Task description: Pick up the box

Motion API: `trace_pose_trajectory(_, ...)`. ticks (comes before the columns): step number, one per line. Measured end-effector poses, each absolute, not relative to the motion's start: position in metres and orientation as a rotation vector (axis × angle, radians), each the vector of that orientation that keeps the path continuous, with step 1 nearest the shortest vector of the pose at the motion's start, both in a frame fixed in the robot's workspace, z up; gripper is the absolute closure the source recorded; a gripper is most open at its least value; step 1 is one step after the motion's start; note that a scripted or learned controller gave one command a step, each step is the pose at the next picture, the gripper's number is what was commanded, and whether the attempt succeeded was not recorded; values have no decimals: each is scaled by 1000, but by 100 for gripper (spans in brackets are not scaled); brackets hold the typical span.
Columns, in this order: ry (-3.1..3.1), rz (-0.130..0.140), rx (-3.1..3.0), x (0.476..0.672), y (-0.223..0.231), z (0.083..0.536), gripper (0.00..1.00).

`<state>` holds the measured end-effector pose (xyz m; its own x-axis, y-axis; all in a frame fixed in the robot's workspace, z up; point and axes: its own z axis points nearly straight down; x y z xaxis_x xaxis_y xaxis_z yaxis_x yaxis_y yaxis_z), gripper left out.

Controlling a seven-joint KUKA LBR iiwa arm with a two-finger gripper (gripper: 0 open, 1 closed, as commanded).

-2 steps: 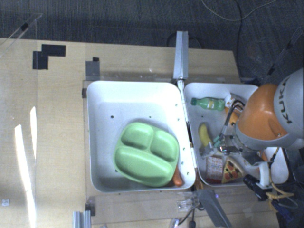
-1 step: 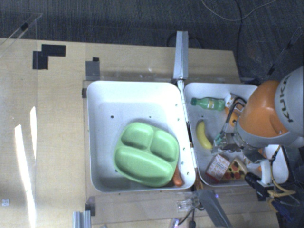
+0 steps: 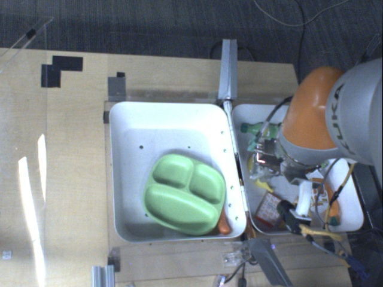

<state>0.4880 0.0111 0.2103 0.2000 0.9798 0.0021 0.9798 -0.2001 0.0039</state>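
A small dark red box (image 3: 269, 208) lies near the front of the right bin (image 3: 353, 220), partly under cables. The arm's orange band (image 3: 311, 115) and grey wrist cover most of that bin. My gripper (image 3: 263, 160) hangs low over the bin's left side, a little behind the box. The arm's body hides what is under the gripper.
The left bin (image 3: 137, 124) holds a green divided plate (image 3: 184, 193), with a small orange item (image 3: 223, 224) at its front right corner. A green object (image 3: 258, 127) lies at the back of the right bin. Cables and an orange piece (image 3: 333, 209) sit by the right bin's front.
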Motion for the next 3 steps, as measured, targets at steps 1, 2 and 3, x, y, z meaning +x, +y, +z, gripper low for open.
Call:
trace_pose_trajectory(1,1929,4,2477,537,-13,227,100)
trace_pose_trajectory(2,1971,7,2440,576,-94,409,100)
trace_pose_trajectory(3,2152,4,2283,592,-77,435,100)
